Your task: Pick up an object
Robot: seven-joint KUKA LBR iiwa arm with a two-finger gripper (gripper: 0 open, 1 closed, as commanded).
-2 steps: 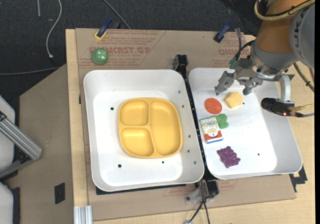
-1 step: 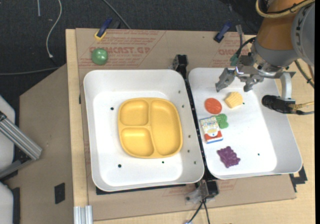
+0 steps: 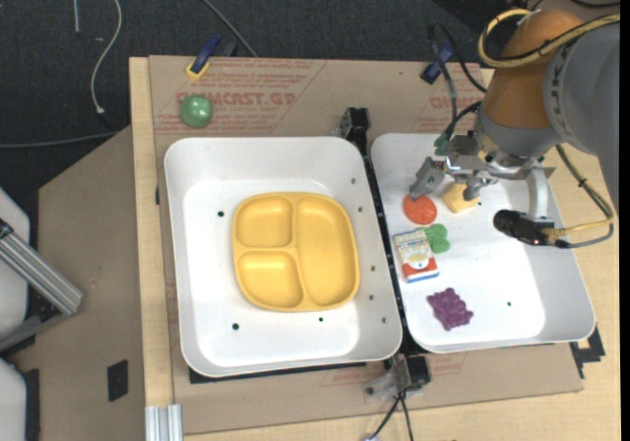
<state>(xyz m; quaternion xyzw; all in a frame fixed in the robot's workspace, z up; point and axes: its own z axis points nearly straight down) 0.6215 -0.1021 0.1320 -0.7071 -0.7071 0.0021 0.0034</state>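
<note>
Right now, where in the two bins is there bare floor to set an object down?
Left bin: bare strips all around the yellow divided plate. Right bin: free right half, beyond the purple grapes. Crowded: its upper left, where gripper, red item and carton cluster.

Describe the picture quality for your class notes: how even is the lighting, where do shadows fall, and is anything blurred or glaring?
Camera view: lighting is soft and even; the yellow tray casts only a faint shadow in the left bin; the hand and wrist darken the right bin beneath them; the white bins look bright but keep detail; the purple grapes stay sharp; the arm looks slightly soft.
</note>
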